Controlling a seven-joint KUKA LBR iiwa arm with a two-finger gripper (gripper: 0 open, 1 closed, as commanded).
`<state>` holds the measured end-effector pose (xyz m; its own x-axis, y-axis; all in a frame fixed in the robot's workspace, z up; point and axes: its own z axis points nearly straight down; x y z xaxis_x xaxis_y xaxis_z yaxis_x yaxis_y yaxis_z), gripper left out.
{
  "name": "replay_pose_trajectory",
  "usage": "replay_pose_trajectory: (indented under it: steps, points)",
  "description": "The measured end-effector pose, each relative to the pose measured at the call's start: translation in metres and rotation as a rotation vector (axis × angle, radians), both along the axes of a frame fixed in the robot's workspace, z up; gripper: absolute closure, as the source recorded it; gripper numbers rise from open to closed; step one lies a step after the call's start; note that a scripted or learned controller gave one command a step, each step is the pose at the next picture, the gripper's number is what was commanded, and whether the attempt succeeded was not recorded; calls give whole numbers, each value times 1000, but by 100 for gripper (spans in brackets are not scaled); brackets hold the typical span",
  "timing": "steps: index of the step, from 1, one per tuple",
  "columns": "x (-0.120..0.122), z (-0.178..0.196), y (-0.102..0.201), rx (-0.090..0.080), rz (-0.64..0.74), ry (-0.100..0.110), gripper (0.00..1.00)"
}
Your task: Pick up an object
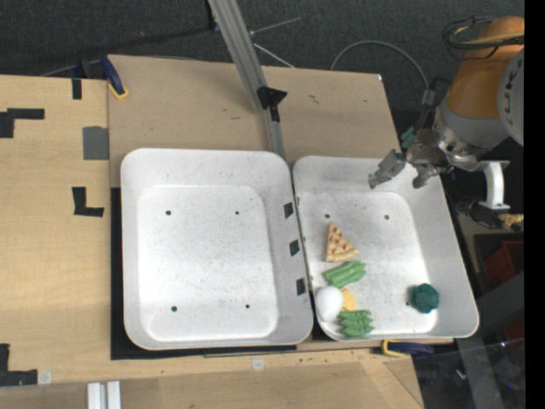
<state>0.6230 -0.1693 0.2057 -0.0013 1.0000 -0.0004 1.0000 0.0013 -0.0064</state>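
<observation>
The right bin [443, 228] holds several small toy foods. A pizza slice [339, 244] lies near its middle-left. Below it sit a green pod [344, 273], a white egg [329, 301], a small yellow piece [348, 298] and a green bumpy vegetable [356, 322] at the front-left corner. A dark teal ball-like object [424, 296] rests at the front right. My gripper [400, 174] hangs over the bin's far right edge, well away from the objects, its two fingers spread apart with nothing between them.
The left bin [136, 228] stands beside the right one. A grey slanted pole [247, 58] crosses the bench from the top to the bins' shared far corner. Wooden bench surface lies to the left and behind.
</observation>
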Motion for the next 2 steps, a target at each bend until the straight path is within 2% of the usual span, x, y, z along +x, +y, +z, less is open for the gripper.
replay_pose_trajectory:
  steps: [2]
  points:
    - [0,-118,-3,0,1,0,0]
